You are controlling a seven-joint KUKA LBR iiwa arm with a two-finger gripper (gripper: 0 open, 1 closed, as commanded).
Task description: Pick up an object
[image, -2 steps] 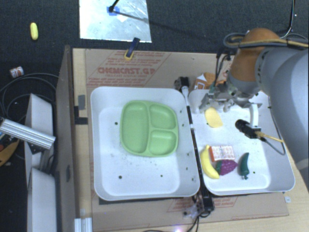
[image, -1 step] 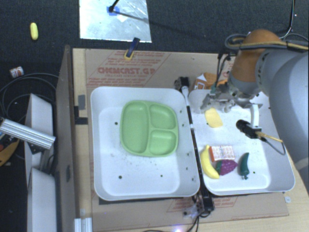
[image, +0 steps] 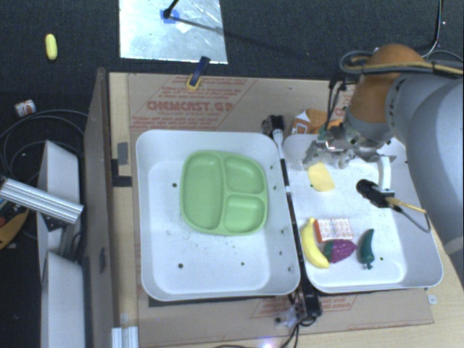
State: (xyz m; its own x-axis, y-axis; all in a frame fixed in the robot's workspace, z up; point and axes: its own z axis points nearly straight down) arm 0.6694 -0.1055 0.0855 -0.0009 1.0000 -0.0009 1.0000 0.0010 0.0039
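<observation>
Here the gripper [image: 335,151] is hovering, its opening impossible to judge, the yellow block [image: 321,177] lying just below-left.

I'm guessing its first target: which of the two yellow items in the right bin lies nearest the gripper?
The pale yellow lump, alone in the upper part of the right bin, just below the gripper. The banana lies farther down, beside the red-and-white box.

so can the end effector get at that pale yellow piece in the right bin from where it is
Probably yes. The end effector sits just above the pale yellow piece in the right bin, with bare bin floor around the piece. The banana and the other toys lie further toward the front, clear of it.
</observation>
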